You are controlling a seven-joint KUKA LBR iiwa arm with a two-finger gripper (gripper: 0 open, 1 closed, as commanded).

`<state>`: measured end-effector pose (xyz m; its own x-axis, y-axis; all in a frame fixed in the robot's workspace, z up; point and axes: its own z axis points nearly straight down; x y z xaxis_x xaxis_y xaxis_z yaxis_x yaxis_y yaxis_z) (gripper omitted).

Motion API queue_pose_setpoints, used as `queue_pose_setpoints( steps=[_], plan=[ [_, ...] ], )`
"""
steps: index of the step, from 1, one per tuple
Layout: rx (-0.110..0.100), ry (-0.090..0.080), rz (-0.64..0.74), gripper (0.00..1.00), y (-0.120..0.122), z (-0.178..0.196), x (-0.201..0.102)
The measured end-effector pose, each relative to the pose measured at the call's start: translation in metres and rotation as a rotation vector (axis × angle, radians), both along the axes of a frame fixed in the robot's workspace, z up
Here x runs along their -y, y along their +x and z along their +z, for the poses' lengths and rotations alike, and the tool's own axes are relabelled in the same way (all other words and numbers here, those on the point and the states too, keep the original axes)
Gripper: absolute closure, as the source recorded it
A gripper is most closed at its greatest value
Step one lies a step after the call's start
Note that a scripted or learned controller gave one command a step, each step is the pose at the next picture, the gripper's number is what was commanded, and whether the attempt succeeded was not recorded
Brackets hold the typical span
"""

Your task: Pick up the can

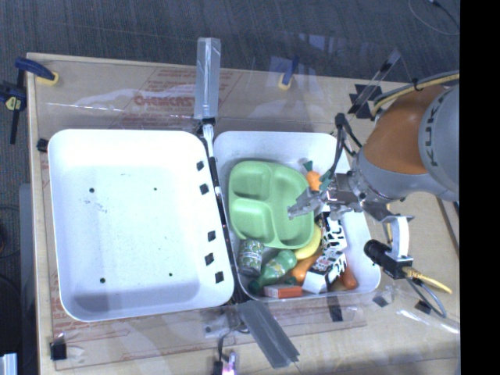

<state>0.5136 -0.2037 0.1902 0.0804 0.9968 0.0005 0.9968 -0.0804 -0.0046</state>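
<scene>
The can [251, 255], small with a greenish printed label, lies in the right bin [269, 141] near its front left corner, just below a green divided plate [266, 201]. My gripper [306, 204] hangs over the plate's right edge, up and to the right of the can and apart from it. Nothing shows in its grasp. The grey arm with its orange band [398, 143] comes in from the right.
Crowded around the can are a green toy [277, 270], a banana [309, 245], a black-and-white carton [334, 244], a red item [283, 291] and an orange carrot [313, 180]. The left bin [125, 225] adjoins across a divider with black clips.
</scene>
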Motion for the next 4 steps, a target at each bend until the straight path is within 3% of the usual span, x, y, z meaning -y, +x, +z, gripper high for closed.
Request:
queue_pose_setpoints(
  steps=[1,2,3,4],
  plan=[
    [0.0,0.0,0.004,1.0,0.001,0.01,0.0],
    [0.0,0.0,0.004,0.0,0.001,0.01,0.0],
    [-0.001,0.0,0.008,1.0,0.002,0.02,0.0],
    [0.005,-0.001,-0.14,1.0,-0.005,0.149,-0.017]
  ],
)
